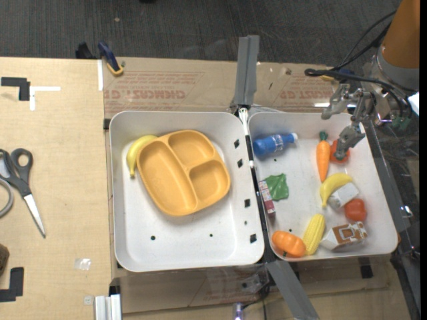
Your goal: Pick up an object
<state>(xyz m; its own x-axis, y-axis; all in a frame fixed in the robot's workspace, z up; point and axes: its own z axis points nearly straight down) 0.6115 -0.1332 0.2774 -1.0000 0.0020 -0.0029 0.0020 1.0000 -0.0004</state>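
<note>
Lying upright in frame, carrot [323,160], green tip up-frame.

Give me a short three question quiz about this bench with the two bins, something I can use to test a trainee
1. True or false: the orange divided plate lies in the right bin.
2. Which item lies nearest the end effector? A) blue bottle B) carrot C) corn cob
3. What lies on the bench to the left of the left bin?

Key:
1. False; it lies in the left bin, with a banana at its left edge.
2. B
3. Scissors.
</note>
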